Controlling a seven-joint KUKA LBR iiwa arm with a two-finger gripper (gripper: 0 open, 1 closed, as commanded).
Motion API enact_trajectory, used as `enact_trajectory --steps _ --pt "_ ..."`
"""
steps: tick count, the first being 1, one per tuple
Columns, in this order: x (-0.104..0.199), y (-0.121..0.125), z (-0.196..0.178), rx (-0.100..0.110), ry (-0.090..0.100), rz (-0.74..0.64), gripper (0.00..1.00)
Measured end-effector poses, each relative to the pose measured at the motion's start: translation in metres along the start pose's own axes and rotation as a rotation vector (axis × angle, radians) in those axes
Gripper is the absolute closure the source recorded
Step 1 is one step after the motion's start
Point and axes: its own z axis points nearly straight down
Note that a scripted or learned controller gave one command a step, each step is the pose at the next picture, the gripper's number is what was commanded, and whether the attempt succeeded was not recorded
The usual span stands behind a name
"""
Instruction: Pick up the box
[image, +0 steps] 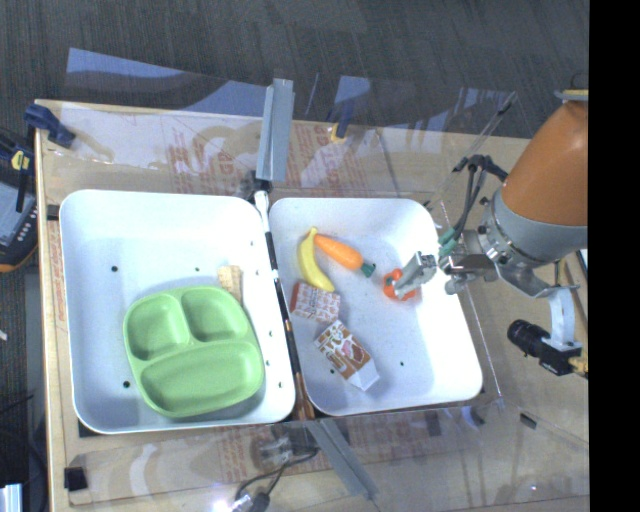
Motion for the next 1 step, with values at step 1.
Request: enact_trajectory --steps 1 --pt "0.0443 0.0616 0.1328 0.002 -0.002 -0.139 0.0"
